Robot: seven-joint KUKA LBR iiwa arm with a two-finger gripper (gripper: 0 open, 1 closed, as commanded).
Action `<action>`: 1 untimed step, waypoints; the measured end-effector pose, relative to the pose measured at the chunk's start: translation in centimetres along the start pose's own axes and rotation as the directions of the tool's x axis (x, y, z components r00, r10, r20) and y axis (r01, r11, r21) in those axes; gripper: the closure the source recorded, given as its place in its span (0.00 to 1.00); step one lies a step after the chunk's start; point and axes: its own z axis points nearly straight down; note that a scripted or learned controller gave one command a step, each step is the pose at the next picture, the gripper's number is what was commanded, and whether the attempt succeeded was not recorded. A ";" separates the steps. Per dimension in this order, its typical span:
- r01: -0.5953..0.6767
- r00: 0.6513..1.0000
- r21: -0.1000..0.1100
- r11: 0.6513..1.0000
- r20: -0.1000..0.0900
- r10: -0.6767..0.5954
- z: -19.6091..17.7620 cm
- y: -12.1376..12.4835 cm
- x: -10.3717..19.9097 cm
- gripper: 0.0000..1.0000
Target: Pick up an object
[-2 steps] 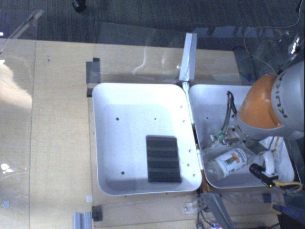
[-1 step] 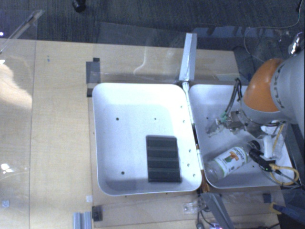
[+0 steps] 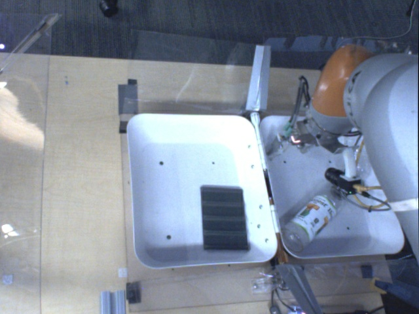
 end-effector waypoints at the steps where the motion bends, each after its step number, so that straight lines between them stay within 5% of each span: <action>1: 0.045 0.999 0.004 0.999 -0.001 -0.045 -4.7 -8.3 0.9 0.00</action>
